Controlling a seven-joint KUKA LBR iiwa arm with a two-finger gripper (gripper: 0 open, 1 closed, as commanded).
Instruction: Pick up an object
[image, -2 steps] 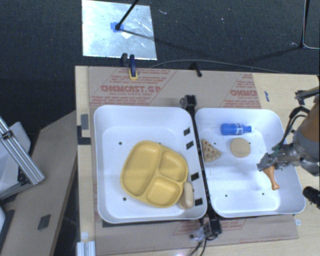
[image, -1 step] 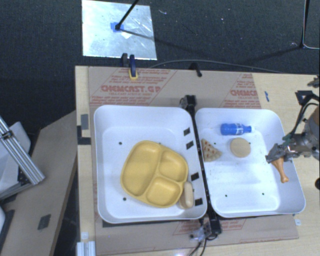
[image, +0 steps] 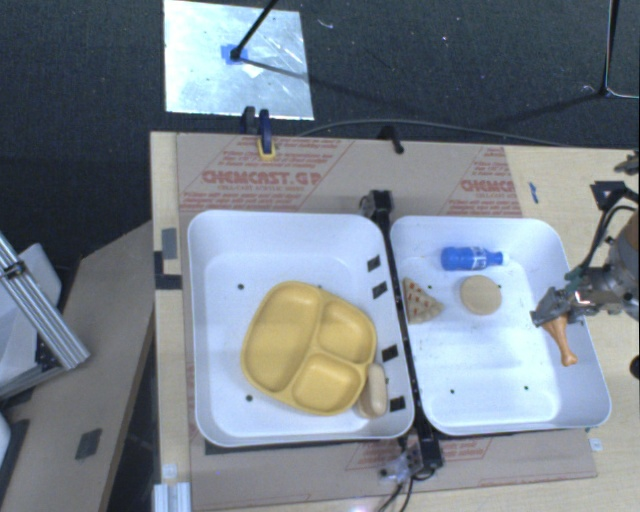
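Counting gives two white bins on the table: the left bin (image: 215, 300) carries one yellow sectioned plastic tray (image: 305, 345) and one pale bread-like roll (image: 374, 390) touching its lower right corner. Four things are seen in the right bin (image: 500, 400): one blue bottle (image: 470, 258), one round tan disc (image: 481, 295), one triangular pizza slice (image: 420, 299), and one orange drumstick-shaped piece (image: 563, 340). The hand (image: 562, 305) is placed at the drumstick's upper end; whether it is clenched cannot be told.
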